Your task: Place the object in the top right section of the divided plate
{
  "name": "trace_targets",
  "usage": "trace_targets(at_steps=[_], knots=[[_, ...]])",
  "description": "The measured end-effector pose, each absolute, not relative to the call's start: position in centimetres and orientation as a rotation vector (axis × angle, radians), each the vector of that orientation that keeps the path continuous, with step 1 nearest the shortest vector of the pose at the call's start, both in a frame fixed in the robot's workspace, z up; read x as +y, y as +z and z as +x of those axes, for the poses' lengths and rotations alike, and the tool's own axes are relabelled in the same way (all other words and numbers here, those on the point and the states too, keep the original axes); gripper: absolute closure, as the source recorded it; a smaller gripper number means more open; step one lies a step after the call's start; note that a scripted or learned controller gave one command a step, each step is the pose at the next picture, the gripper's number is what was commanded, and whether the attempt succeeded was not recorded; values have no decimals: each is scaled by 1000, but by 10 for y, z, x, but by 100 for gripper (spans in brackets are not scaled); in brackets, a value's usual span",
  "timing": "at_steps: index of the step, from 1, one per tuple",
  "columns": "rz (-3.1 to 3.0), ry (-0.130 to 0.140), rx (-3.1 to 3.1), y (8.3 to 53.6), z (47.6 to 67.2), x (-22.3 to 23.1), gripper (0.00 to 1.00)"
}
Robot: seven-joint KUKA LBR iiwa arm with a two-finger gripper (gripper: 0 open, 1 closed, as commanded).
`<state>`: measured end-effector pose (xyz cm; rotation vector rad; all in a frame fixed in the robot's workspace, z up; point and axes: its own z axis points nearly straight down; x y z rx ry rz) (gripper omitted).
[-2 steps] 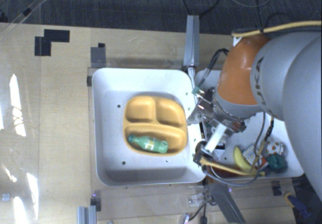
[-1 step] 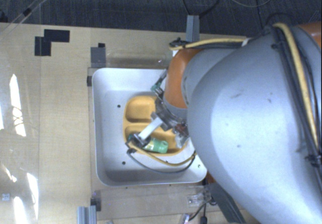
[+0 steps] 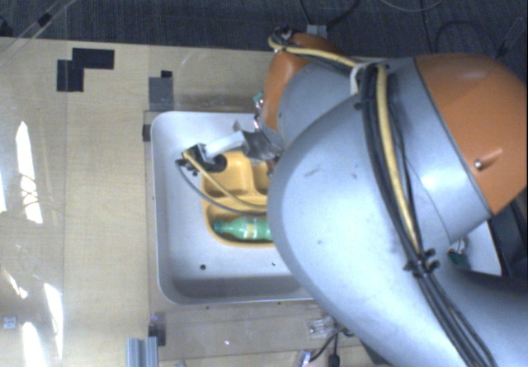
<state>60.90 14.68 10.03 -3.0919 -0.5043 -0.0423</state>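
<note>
A yellow divided plate [image 3: 233, 178] lies in the white bin [image 3: 177, 217], its right part hidden under my arm. A green object [image 3: 243, 229], elongated like a bottle or vegetable, lies in the plate's near section at the lower edge. My gripper [image 3: 257, 143] hangs over the plate's far side, and the arm's bulk covers most of it, so its fingers cannot be made out. Nothing can be seen held by it.
The bin's left and near floor shows bare white with small holes. A wooden bench [image 3: 82, 233] stretches to the left, with black marks at its far left. My grey arm with the orange band covers the whole right half of the view.
</note>
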Motion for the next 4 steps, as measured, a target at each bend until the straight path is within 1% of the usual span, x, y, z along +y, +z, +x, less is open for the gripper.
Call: trace_targets(at_steps=[1,2,3,4], knots=[[-3122,-47,-317,95,542,148,0],[-3124,-80,-315,109,548,147,100],[-3126,4,-320,136,486,169,100],[-3125,2,-320,136,487,170,0]])
